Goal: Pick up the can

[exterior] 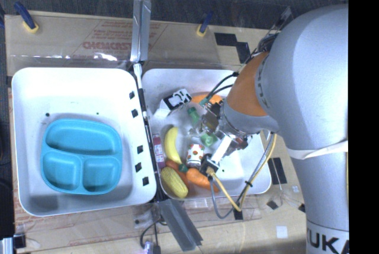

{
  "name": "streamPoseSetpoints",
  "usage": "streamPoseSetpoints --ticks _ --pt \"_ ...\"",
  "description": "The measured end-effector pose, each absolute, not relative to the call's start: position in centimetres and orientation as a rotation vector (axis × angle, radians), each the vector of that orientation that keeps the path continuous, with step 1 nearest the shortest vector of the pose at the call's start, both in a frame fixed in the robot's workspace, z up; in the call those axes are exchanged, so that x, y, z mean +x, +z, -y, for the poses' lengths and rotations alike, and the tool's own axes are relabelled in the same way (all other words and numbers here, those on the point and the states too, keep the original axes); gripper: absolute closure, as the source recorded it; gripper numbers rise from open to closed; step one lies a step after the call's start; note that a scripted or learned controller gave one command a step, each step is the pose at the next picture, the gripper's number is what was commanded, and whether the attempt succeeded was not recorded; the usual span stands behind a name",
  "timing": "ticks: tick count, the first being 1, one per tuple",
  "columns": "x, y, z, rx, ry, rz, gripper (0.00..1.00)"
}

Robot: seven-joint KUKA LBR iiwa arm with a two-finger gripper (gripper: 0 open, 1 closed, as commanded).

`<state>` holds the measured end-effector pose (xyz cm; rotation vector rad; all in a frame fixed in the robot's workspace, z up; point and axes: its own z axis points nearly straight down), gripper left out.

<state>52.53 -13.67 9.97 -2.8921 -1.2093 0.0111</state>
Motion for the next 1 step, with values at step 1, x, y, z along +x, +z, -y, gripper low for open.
streamPoseSetpoints --ticks 1 --pt "48.46 9.02 12.83 -3.007 0.007 0.892 0.0"
